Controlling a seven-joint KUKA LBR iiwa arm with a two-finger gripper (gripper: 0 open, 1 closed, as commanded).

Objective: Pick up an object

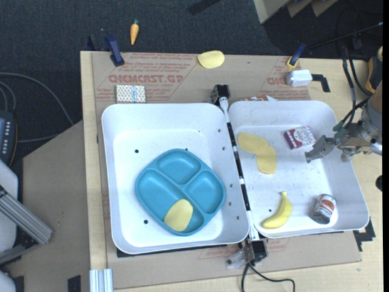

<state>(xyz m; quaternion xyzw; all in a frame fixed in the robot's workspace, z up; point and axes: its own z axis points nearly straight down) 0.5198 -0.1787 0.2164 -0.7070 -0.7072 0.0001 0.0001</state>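
two white bins side by side | gripper [325, 146] over right bin [346, 175], finger state unclear | red packet [299, 137] just beside it | banana [278, 212] near front

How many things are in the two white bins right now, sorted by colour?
Yellow: 4: banana, two flat yellow pieces in the right bin, one yellow piece on the divided plate
Blue: 1: divided plate in the left bin
Red and white: 2: small packet, can
Total: 7
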